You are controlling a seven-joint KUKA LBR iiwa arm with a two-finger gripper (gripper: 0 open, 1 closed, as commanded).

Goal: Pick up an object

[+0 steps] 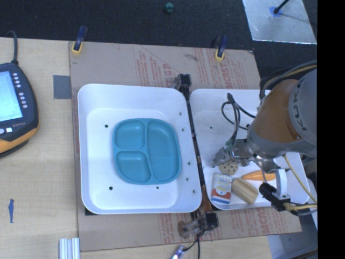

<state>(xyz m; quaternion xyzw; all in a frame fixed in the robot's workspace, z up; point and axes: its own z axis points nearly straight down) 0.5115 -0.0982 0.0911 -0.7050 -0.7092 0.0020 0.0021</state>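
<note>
A wooden bench (pixel 38 198) carries two white bins side by side: the left bin (pixel 97 144) holds a blue divided plate (pixel 146 150), and the grey arm (pixel 285 117) reaches from the right into the right bin (pixel 207 112). The tool (pixel 229 158) sits low in that bin, just above a round cracker (pixel 229 167); whether it is apart or together cannot be told. Near it, along the bin's front edge, lie a small carton (pixel 221 190), a tan cylinder (pixel 245 190) and an orange carrot (pixel 259 175).
</note>
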